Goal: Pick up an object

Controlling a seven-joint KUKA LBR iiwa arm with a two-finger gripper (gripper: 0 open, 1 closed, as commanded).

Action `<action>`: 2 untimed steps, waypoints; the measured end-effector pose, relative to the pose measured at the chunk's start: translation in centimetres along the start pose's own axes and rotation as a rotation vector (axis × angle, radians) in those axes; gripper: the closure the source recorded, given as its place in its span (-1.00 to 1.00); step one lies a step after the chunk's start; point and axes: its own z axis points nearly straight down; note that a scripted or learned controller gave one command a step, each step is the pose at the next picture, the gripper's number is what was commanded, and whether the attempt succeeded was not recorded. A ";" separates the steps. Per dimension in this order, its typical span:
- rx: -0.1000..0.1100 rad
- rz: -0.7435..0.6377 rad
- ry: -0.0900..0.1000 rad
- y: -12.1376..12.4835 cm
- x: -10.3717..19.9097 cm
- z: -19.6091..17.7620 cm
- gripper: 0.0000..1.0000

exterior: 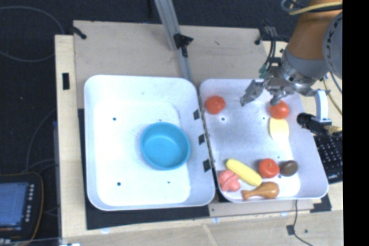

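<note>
Crowding, near rim: the drumstick (261,190), pink toy (230,181), banana (243,172), a tomato (267,167) and a brown ball (288,168) lie packed in the right bin (242,124); a grab here likely knocks a neighbour or pinches two.
Left bin (104,124): a blue bowl (165,145) sits alone; its round wall may slip from a narrow grip.
Mid bin: a pale yellow piece (278,127) lies flat, hard to get under.
Likely target: a red tomato (279,109) sits just under the pincer (266,92); round, it can roll off.
Pincer: spread open, holding nothing, above the bin's far part.
Far left: another tomato (215,104) near the wall; the bin edge could block a finger.
</note>
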 end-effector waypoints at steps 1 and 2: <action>0.000 0.001 0.001 0.3 0.2 4.4 -1.00; -0.002 0.005 0.000 0.3 0.0 9.7 -1.00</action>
